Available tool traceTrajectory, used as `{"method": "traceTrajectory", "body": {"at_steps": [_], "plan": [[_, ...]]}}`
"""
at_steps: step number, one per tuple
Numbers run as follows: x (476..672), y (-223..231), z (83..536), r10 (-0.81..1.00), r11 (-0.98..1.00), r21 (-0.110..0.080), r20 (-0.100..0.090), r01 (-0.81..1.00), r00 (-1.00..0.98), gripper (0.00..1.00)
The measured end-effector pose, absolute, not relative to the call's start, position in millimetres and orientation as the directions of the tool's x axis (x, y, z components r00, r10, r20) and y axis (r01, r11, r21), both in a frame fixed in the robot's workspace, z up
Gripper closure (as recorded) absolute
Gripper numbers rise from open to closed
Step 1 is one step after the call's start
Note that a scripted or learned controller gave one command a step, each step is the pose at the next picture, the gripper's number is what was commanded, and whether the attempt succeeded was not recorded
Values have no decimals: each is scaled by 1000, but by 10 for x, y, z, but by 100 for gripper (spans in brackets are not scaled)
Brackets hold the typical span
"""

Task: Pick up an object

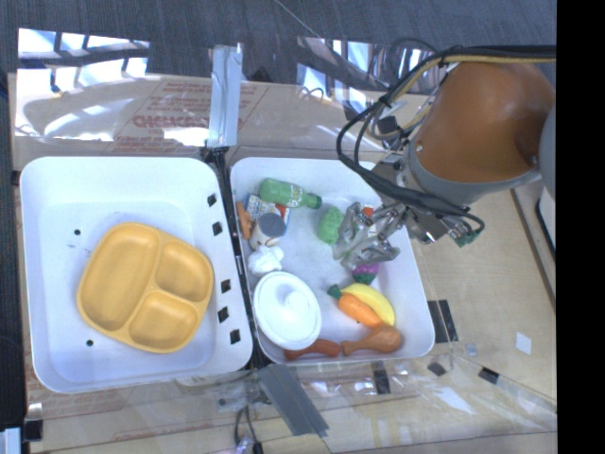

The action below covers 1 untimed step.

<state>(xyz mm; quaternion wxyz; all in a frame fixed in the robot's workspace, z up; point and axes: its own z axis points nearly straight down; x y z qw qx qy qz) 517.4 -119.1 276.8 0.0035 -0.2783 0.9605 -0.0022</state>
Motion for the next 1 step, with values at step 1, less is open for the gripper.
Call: {"method": "traceTrajectory", "body": {"at_steps": [1], "plan": [[4889,-827,2281,-482,876,4,3,-482,-876,100]]}}
